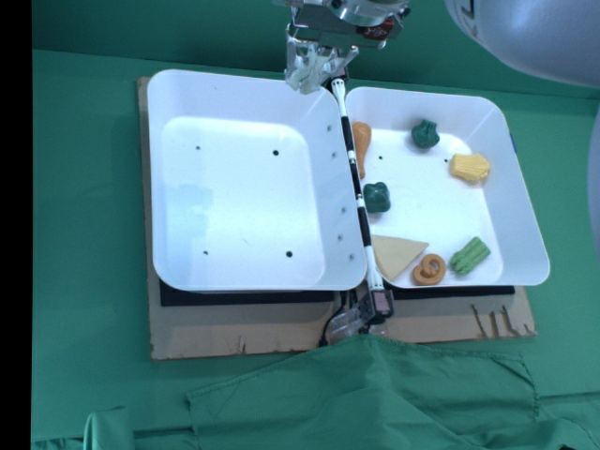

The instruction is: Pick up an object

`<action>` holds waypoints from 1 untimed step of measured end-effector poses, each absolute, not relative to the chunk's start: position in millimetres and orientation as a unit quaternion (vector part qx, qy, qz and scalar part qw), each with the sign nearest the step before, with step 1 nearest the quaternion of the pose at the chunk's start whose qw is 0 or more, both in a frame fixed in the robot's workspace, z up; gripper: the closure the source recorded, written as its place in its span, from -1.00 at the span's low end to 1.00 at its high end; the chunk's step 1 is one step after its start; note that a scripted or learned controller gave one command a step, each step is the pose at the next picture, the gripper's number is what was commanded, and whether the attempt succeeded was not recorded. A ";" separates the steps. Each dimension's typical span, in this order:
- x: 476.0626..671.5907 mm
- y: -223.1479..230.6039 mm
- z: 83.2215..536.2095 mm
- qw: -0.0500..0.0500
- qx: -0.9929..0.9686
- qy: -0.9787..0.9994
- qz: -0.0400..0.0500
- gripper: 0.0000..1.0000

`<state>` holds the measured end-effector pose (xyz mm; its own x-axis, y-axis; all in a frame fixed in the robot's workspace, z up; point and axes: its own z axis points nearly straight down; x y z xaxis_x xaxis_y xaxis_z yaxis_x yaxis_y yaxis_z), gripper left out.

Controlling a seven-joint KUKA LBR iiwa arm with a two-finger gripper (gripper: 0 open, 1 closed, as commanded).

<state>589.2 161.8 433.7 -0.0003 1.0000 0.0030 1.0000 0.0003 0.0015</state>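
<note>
Objects for picking are lying scattered in the right bin (525, 242): a dark green pepper-shaped piece (425, 134) near the far edge, a yellow ridged piece (470, 167) just right of it, an orange carrot-like piece (360, 141) against the left wall, a second dark green piece (376, 196) near the middle, a pale yellow wedge (397, 254) at the near left, an orange pretzel (429, 269) touching the wedge's tip, and a light green ridged piece (470, 255) just beside the pretzel. Part of dark lettering is showing on the grey arm (525, 17) at the top, too cropped to read. The left bin (187, 101) is sitting beside it, their inner rims meeting along a black-and-white striped rod (356, 190). The claw (312, 71) is hanging over the far end of that shared rim, apart from every object; whether it is spread or closed is not clear. Both bins are resting on a brown board (187, 340) on the green tabletop (84, 204), with a green cloth (375, 392) bunching at the near edge.
</note>
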 end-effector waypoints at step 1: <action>631.3 169.2 505.4 -0.003 -0.707 -0.707 -0.006 1.00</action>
<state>631.3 169.2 505.4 -0.0003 1.0000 0.0043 0.9999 0.0002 0.0136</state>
